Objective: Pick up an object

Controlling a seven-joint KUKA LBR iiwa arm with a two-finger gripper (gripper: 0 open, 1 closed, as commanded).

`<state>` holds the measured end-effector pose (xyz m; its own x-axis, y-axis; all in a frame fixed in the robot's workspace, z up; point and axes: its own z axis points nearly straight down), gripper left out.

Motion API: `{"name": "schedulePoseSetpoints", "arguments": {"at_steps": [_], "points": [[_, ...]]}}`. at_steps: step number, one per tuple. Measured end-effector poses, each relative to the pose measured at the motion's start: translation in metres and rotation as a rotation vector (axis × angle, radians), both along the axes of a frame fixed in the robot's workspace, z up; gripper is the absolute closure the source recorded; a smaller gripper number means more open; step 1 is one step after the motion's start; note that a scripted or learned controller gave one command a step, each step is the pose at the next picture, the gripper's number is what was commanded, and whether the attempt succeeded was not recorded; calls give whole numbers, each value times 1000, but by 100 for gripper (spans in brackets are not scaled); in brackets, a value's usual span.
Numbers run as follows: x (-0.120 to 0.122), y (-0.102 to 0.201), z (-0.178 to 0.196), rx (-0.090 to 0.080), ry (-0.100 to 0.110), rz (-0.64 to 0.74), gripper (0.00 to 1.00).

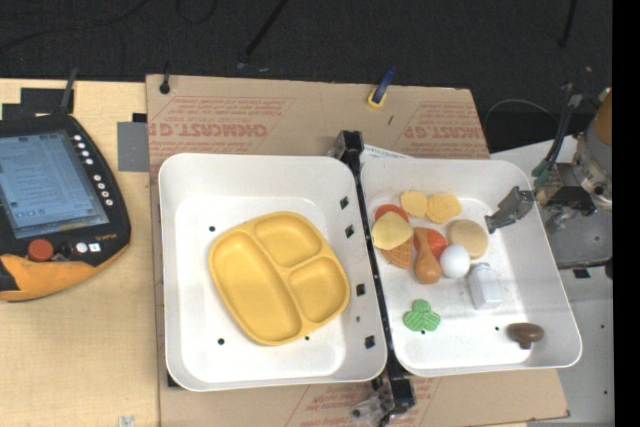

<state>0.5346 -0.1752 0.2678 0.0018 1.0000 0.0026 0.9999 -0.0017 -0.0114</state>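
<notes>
The right bin (560,315) holds a cluster of toy foods: two yellow pieces (428,206), a larger yellow piece (391,232) over a red one, an orange carrot-like piece (428,260), a white egg (455,261), a tan round piece (467,237), a pale grey cylinder (486,287), a green leaf (422,318) and a brown piece (524,333). My gripper (510,208) hangs over the bin's upper right part, just right of the tan piece and apart from it. Nothing shows in its grasp.
A yellow divided plate (278,275) lies in the left bin (190,195). A tablet-like pendant (55,205) rests on the bench at far left. Both bins sit on a cardboard sheet (300,115). The arm (590,170) enters from the right edge.
</notes>
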Motion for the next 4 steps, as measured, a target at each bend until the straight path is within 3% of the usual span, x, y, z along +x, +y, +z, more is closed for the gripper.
{"name": "schedulePoseSetpoints", "arguments": {"at_steps": [1,4], "points": [[2,0,5,-2,-10,2,0],[24,0,-162,0,-4,1,0]]}}
